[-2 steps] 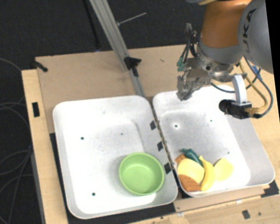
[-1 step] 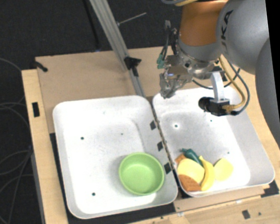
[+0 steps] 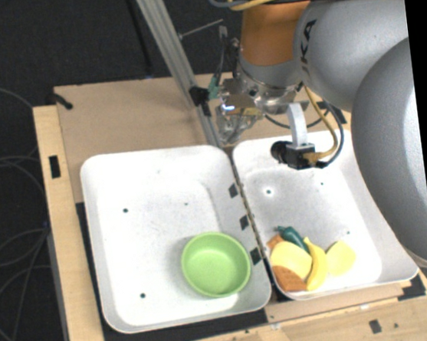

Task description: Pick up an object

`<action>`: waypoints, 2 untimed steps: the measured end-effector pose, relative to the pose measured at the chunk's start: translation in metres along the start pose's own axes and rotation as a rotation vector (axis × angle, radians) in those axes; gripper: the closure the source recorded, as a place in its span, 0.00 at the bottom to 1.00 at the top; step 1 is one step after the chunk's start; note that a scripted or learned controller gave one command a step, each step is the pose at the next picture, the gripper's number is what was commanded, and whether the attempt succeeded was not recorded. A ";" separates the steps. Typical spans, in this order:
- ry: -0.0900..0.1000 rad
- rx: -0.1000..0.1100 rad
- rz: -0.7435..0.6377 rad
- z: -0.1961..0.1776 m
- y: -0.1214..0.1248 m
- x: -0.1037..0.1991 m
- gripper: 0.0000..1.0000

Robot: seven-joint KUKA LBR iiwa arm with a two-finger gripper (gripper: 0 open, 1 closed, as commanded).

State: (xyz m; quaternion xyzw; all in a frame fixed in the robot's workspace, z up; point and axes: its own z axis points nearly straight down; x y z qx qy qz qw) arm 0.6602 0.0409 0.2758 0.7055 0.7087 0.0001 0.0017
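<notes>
From where I stand, the big grey arm (image 3: pixel 371 69) with its orange band (image 3: pixel 275 11) crowds the upper right, bending over the far end of the two white bins. Its gripper (image 3: pixel 231 125) hangs just above the far rim where the bins meet, close against a slanted metal rail (image 3: pixel 171 47); the tip is too small and cluttered with cables to read, so I cannot tell how the claw stands or whether anything is in it. A black fitting (image 3: pixel 292 154) on a pale bracket dangles over the far part of the right bin (image 3: pixel 332 190). The things to pick lie well apart from the gripper: a green bowl (image 3: pixel 216 263) sits upright in the near right corner of the left bin (image 3: pixel 148 205), and in the right bin's near left corner a yellow-and-brown piece (image 3: pixel 289 265), a banana (image 3: pixel 317 263), a small yellow lump (image 3: pixel 341 257) and something dark green (image 3: pixel 289 234) huddle together, touching, pressed close to the dividing wall. The middle and far floor of both bins is bare white. Dark cables (image 3: pixel 4 230) trail across the black floor beyond the bench's left edge.
</notes>
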 end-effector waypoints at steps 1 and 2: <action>0.000 0.004 0.000 0.029 0.012 0.038 1.00; -0.001 0.003 0.002 0.027 0.012 0.036 0.00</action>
